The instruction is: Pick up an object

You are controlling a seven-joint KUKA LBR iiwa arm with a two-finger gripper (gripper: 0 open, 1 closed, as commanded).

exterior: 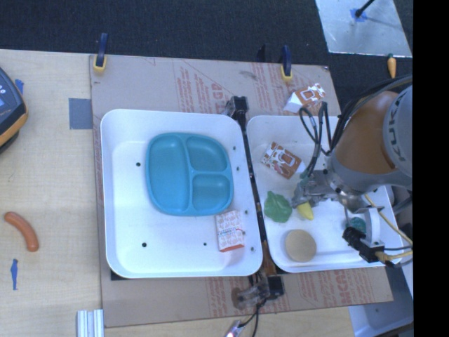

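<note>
Yellow object (pixel 304 211) noted directly beneath pincer (pixel 309 194) in right bin (pixel 330 262), green object (pixel 277 207) just beside. Pincer state cannot be determined. Straight descent advised; green neighbour to be avoided.

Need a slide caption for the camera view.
Arm over right bin, gripper beside green toy; blue plate in left bin.

I see a blue sectioned plate (pixel 189 173) lying flat in the left bin, a small red-and-white packet (pixel 229 230) just near-right of it; in the right bin, a brown-and-white packet (pixel 281 160) far-left, a green lump (pixel 277 207), a yellow piece (pixel 304 210), a tan disc (pixel 300 245) nearest.
</note>
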